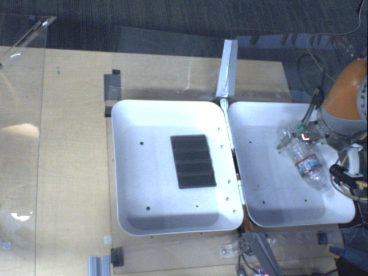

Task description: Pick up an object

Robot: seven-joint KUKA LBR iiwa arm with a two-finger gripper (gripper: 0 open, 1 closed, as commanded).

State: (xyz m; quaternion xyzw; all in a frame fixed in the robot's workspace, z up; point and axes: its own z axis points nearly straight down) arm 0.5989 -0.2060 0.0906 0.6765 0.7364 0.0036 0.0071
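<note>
Approach step: gripper (pixel 303 134) sits over the clear plastic bottle (pixel 306 163) at the right bin's (pixel 259 188) three o'clock, jaw state indeterminable; next, descend and close.

Arm (pixel 347 99) low at right edge

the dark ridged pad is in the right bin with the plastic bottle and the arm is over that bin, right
Not quite. The dark ridged pad lies in the left bin, alone near its middle. The clear plastic bottle is in the right bin, and the arm is over that bin, as the camera view shows.
</note>
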